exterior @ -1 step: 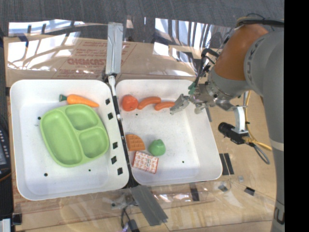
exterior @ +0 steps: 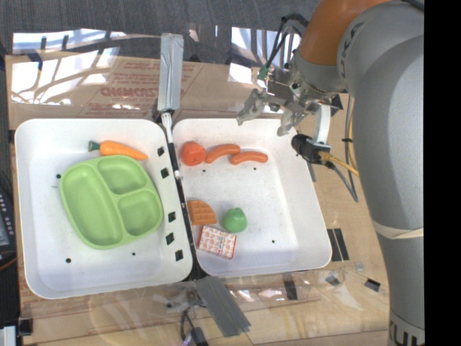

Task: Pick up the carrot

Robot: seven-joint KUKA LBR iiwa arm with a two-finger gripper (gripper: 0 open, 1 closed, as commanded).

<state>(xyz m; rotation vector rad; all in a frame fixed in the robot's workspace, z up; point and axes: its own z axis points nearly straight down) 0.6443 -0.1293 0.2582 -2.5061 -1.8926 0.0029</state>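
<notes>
The carrot [exterior: 121, 149], orange with a dark green stub at its left end, lies in the left bin [exterior: 36, 215] just above the green divided plate [exterior: 110, 200]. My gripper [exterior: 268, 114] hangs over the far rim of the right bin [exterior: 302, 215], well to the right of the carrot. Its two fingers are spread apart and hold nothing.
The right bin holds a red tomato [exterior: 191, 153], two sausages [exterior: 222, 151] [exterior: 249, 158], a waffle piece [exterior: 202, 212], a green ball [exterior: 234, 220] and a pink wafer [exterior: 217, 242]. The grey divider [exterior: 173, 186] separates the bins. The arm's bulk fills the right side.
</notes>
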